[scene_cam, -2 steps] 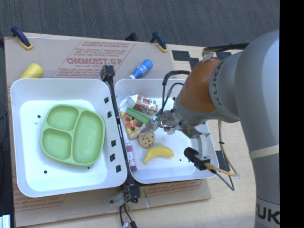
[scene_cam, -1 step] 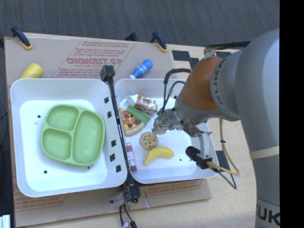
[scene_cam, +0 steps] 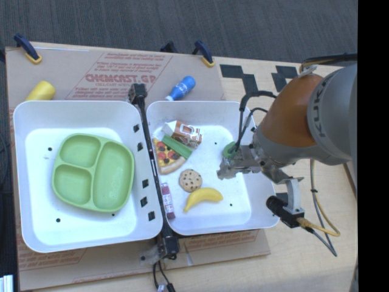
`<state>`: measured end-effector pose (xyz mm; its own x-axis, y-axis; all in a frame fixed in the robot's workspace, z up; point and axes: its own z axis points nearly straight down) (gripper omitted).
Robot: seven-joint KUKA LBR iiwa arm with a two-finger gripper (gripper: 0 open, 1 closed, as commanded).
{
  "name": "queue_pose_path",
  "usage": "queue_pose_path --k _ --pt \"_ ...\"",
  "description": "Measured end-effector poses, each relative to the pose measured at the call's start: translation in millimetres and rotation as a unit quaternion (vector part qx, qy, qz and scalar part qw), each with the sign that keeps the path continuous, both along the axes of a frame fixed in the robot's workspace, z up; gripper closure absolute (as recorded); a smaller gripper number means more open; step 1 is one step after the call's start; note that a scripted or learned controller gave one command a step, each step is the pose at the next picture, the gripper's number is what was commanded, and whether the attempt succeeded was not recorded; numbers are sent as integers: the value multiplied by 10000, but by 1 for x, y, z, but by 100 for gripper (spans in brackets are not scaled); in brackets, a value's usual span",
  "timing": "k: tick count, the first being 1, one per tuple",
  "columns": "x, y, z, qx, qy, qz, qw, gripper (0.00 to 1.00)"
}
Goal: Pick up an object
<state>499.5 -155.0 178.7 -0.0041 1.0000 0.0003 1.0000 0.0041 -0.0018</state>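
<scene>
End effector [scene_cam: 227,169], grip state unclear, over right bin [scene_cam: 243,215]; "CHEMCAST GP" cardboard [scene_cam: 121,75] behind.

arm: reaching in from right, wrist bent down | pincer [scene_cam: 226,170]: low, state apparently hidden

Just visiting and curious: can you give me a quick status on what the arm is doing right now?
Gripper low over right bin, by its right wall. Banana, cookie, pizza slice lying loose to its left. Green item close beside gripper.
</scene>
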Motion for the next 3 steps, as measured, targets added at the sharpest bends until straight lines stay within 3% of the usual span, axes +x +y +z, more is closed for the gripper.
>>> queue_pose_path --k 1,2,3 --pt "0 0 0 1 2 5 10000 0" --pt "66 -56 -88 -2 8 6 10000 0" --pt "63 -55 -87 3 17 12 10000 0"
